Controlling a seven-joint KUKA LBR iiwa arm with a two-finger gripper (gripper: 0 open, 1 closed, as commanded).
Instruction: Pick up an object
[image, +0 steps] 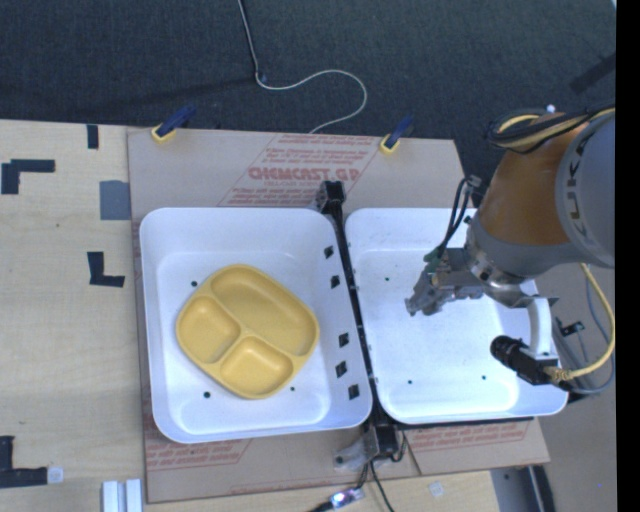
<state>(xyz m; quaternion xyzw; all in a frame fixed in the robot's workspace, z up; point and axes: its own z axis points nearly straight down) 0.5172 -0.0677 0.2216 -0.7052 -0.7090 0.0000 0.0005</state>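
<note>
Yellow 3-compartment plate (247, 329) lies flat, upright, in left bin (160, 240).

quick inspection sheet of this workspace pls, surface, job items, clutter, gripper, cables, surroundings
surface: two shallow white bins side by side, left bin and right bin, on a cardboard sheet with red print.
job's things: one yellow divided plate with three compartments, lying flat in the left bin.
clutter: nothing seen.
grippers: gripper over the right bin, apart from the plate, nothing seen between its fingers; too small to tell open or shut.
cables: a thin white cable loops over the dark floor behind the bench; yellow and black cables run along the arm.
surroundings: two blue and yellow clamps hold the cardboard's far edge; black tape marks on the wooden bench to the left.
</note>
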